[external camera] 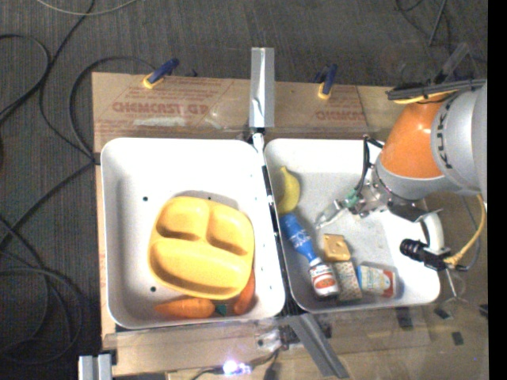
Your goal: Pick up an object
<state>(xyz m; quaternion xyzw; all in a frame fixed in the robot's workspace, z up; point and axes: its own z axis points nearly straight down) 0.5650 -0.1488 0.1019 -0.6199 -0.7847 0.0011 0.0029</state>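
Clearly the risk is crowding: below the gripper (342,207), along the right bin (428,291)'s near wall, a small can (322,279), a cracker packet (347,280) and a carton (377,279) sit touching, so fingers may jam between neighbours. Just below the gripper lies a tan cracker (336,248), flat and thin; left, a blue bottle (297,237); farther left, a yellow lemon (286,188). The jaws look spread, gripping nothing
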